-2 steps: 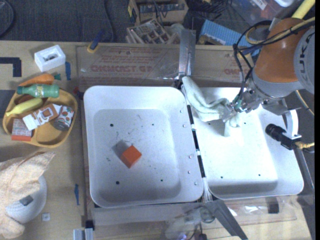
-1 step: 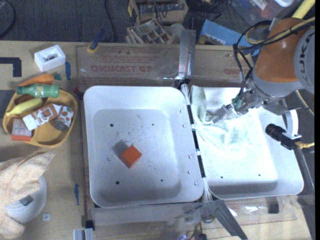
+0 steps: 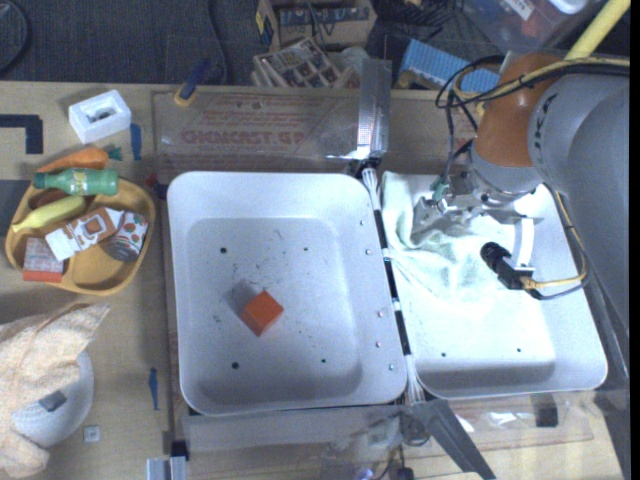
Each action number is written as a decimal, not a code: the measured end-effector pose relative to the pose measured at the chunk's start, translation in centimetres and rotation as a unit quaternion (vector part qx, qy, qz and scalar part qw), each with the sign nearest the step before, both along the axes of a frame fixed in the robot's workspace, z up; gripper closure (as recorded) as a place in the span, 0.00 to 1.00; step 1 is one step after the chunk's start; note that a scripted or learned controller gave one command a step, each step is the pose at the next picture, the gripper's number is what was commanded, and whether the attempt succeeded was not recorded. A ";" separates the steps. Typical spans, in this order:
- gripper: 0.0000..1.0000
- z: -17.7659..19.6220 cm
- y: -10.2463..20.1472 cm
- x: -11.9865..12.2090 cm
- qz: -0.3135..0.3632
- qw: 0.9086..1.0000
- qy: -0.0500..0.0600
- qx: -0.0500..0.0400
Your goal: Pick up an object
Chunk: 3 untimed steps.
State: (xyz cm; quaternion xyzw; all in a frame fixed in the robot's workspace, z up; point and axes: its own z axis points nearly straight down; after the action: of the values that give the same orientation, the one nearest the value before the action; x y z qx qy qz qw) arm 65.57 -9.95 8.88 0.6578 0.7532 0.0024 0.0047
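At the far left edge of the bench sat a shallow tan wooden bowl heaped with toy groceries, among them a green plastic bottle lying on its side across the bowl's upper rim and a yellow banana-shaped piece just below it. Above the bowl, near the bench's back edge, a small white box stood apart from everything else. A crumpled pale-orange cloth filled the bench's front left corner.

The left white plastic bin held a small orange cube, which lay a little left of the bin's centre and towards its front edge, resting on the floor well clear of all four walls. Dark specks were scattered over the floor around it. Behind this bin, along the bench's back edge, lay a clear plastic sheet with reddish lettering.

The right white plastic bin touched the left one along their shared edge. A rumpled whitish cloth lay in its back left corner, spreading towards the middle of the floor. The metal two-finger gripper hung over that same back left corner, directly above the cloth, with the grey arm and its orange band rising behind it towards the bin's back right corner. Whether the fingers were spread or together could not be made out against the pale cloth, and nothing could be seen between them. The cube lay well apart from the gripper, in the other bin.
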 end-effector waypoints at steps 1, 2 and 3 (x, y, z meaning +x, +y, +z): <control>0.00 9.7 2.8 0.0 0.038 0.999 0.003 0.000; 0.00 2.0 0.2 -2.6 -0.031 0.999 0.005 0.001; 0.00 7.5 -5.9 -4.8 -0.100 0.995 0.003 0.001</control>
State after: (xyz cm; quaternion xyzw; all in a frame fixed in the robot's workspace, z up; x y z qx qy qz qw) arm 60.77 -15.81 16.37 0.7301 0.6834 0.0004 0.0022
